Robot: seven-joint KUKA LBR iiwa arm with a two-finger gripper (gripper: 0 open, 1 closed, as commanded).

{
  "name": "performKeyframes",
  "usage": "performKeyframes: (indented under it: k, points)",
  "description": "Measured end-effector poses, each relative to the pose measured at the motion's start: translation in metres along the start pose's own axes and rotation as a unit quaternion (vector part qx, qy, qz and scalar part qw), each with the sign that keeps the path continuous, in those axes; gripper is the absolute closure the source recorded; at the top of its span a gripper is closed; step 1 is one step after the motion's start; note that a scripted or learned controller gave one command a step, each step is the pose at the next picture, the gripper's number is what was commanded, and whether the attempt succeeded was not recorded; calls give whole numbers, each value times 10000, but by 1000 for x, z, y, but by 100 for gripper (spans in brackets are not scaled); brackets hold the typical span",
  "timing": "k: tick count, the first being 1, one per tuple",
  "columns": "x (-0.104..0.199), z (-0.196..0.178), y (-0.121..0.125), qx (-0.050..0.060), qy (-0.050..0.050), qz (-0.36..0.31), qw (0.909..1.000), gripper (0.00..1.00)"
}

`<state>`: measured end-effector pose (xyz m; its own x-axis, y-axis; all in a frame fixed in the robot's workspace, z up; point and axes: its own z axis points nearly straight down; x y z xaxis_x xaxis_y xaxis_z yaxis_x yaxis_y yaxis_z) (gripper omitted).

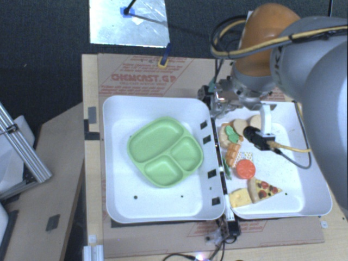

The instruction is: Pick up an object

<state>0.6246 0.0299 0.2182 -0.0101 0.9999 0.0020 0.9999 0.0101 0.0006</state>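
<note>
Several toy foods lie in the right bin: a tan cookie, a green piece, an orange carrot, a red tomato, a pizza slice and a yellow cheese wedge. My gripper hangs low over the far left corner of that bin, just beyond the cookie and close to the wall between the bins. The wrist body hides its tip. I see no object held in it.
A green divided plate lies in the left bin. A black part with a yellow cable from the arm hangs over the right bin. A shiny foil sheet lies behind the bins.
</note>
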Motion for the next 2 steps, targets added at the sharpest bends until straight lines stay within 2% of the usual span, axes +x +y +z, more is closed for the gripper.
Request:
performKeyframes:
  k: [1, 2]
  points:
    - [39, -17, 9, -14, -2, 8, 10000, 100]
    - [46, -9, 5, -3, -10, 17, 10000, 100]
